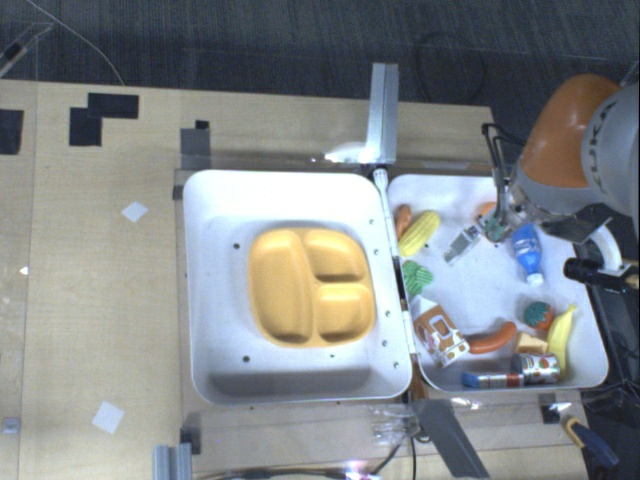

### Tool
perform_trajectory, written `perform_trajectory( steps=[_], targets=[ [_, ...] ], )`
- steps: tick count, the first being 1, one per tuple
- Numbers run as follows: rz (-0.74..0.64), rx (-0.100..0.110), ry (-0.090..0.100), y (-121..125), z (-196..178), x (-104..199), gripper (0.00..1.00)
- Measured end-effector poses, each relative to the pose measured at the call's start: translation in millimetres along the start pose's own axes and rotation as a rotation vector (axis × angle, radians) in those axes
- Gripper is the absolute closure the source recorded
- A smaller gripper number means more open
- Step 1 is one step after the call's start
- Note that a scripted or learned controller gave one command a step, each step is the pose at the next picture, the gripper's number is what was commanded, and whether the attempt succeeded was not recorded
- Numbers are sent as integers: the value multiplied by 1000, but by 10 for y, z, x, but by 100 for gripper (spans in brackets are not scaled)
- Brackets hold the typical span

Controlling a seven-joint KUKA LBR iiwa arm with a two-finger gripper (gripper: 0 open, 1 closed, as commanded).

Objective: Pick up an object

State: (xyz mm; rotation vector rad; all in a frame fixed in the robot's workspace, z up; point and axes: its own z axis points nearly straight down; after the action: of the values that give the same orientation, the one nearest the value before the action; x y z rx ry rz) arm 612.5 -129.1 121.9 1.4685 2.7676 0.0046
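Observation:
The right bin [480, 286] holds several small objects. Among them are a yellow corn cob [419, 229], a blue bottle [527, 252], a green leafy piece [415, 278], an orange-and-white box [441, 334], a red sausage [490, 339] and a banana [560, 334]. My gripper [468, 240] hangs low over the upper middle of this bin, between the corn cob and the blue bottle. Its grey tip sits close to the bin floor, with nothing visibly held in it. The arm's orange band [572, 133] is above the bin's far right corner.
The left bin [215, 268] carries a yellow divided tray [310, 286]. A marker [490, 379] and a small can [540, 369] lie along the right bin's front wall. A metal post [383, 113] stands behind the wall between the bins. A black bracket [598, 271] juts over the right rim.

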Motion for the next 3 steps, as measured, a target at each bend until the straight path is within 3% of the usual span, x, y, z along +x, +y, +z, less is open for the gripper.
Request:
perform_trajectory(
  steps=[1, 2, 3],
  targets=[
    [321, 1, 0, -309, 347, -637, 0],
    [312, 1, 1, -116, 348, -332, 0],
    [-149, -2, -3, -245, 332, -762, 0]
  ],
)
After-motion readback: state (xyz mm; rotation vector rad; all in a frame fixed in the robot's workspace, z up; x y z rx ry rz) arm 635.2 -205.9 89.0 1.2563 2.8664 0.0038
